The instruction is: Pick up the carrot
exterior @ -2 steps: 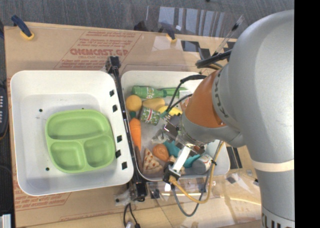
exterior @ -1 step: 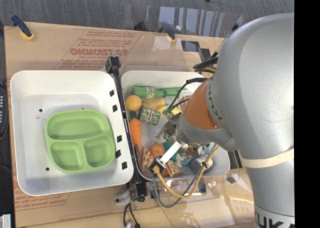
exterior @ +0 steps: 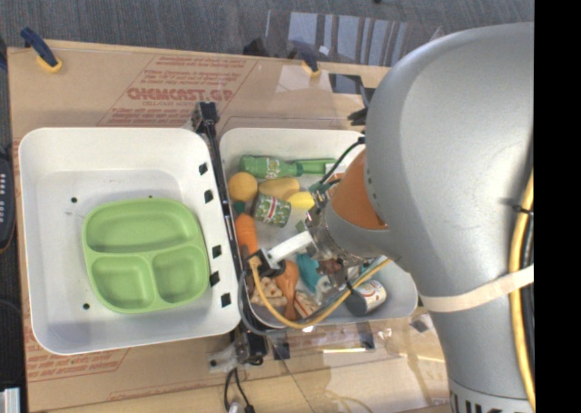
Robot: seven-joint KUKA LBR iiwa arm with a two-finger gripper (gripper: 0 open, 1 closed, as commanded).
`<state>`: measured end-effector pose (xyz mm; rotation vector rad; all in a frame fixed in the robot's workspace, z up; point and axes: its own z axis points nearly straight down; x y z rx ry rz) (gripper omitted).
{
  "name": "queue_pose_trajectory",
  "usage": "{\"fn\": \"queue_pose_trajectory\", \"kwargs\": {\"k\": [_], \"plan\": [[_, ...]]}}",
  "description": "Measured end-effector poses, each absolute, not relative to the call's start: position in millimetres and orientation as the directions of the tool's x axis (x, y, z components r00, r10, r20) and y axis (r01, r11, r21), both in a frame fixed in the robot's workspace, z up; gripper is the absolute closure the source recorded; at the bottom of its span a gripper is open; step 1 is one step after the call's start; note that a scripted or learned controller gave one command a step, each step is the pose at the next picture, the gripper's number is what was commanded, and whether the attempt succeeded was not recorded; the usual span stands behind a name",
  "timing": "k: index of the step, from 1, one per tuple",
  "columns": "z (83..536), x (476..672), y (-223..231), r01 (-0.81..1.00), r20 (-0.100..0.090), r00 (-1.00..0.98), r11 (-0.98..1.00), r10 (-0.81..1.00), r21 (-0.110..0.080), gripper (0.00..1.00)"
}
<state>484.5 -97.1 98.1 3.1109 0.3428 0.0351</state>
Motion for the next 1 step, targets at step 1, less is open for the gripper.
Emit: {"fn": "queue_pose_trajectory", "kwargs": {"k": [1], "plan": [[90.8,514.2,-93.9,0.213,-0.007,0.977,-0.977,0.213,-0.013,0.0]]}}
